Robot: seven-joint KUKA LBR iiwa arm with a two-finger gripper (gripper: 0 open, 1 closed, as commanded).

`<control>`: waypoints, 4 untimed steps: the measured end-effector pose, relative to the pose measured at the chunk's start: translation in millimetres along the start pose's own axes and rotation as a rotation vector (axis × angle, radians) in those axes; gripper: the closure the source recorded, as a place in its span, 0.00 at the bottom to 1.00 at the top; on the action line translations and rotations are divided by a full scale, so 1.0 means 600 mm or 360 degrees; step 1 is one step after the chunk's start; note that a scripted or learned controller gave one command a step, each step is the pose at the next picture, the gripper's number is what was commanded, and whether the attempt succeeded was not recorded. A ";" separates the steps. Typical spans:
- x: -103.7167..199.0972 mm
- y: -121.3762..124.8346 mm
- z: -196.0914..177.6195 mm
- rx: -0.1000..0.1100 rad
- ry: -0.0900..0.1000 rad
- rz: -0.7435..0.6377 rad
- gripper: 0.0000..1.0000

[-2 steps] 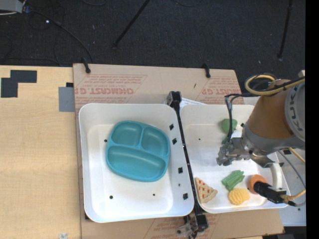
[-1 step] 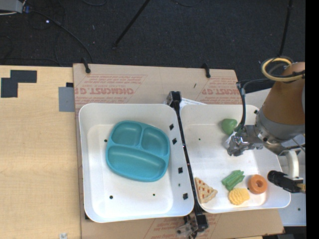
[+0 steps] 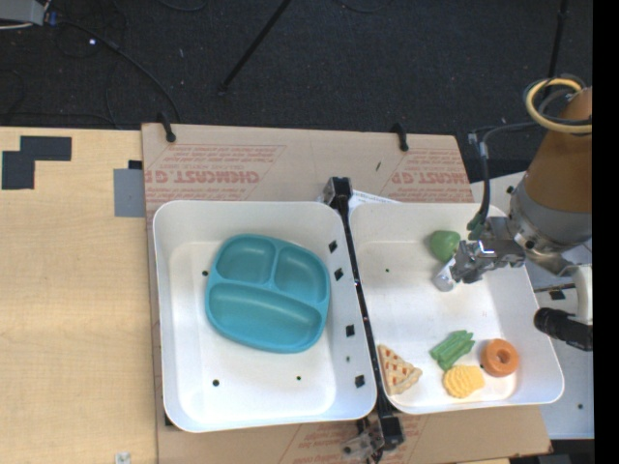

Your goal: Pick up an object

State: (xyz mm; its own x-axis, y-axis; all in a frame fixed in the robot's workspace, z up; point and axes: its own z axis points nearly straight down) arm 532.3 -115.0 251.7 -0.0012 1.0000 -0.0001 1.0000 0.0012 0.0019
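Note:
My gripper [image 3: 451, 274] reaches in from the right over the right bin [image 3: 416, 228], its tip low near the bin's middle. A round green object [image 3: 444, 244] lies just above and left of the tip, close to it. Along the bin's front edge lie a pizza slice [image 3: 397, 367], a green leafy piece [image 3: 452, 347], a yellow corn piece [image 3: 463, 382] and an orange ring [image 3: 501, 357]. I see nothing held between the fingers.
The left bin [image 3: 184, 356] holds a teal divided plate [image 3: 268, 292]. A black divider [image 3: 350, 298] runs between the bins. Cardboard [image 3: 261, 167] lies under both bins, and a wooden bench top [image 3: 68, 298] spreads to the left.

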 end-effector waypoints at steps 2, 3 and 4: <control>0.170 0.017 0.016 0.0008 0.0003 -0.0006 1.00; 0.253 0.016 0.009 0.0009 0.0003 -0.0006 1.00; 0.340 0.019 0.004 0.0007 0.0000 -0.0006 1.00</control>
